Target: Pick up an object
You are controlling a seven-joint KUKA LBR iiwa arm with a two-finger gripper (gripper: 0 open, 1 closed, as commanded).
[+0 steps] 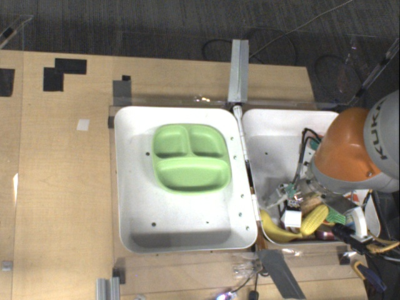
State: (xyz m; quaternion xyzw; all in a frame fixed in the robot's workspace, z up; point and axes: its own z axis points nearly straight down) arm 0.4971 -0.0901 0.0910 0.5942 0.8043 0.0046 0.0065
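The arm's orange band (345, 149) hangs over the right bin (275, 136), and my gripper (295, 200) reaches down into the bin's near part. It sits right over a pile of small objects: a yellow banana (275, 230) along the front wall, a yellow corn cob (314, 219), a small white block (291, 219), a green piece (336, 217) and a dark red item (322, 234). The wrist hides the fingertips. I see nothing clearly held between them.
The left bin (134, 186) holds a green divided plate (189, 156) near its middle. A grey metal post (239, 70) stands behind the wall shared by the bins. Cables trail at the bench's right edge (375, 249).
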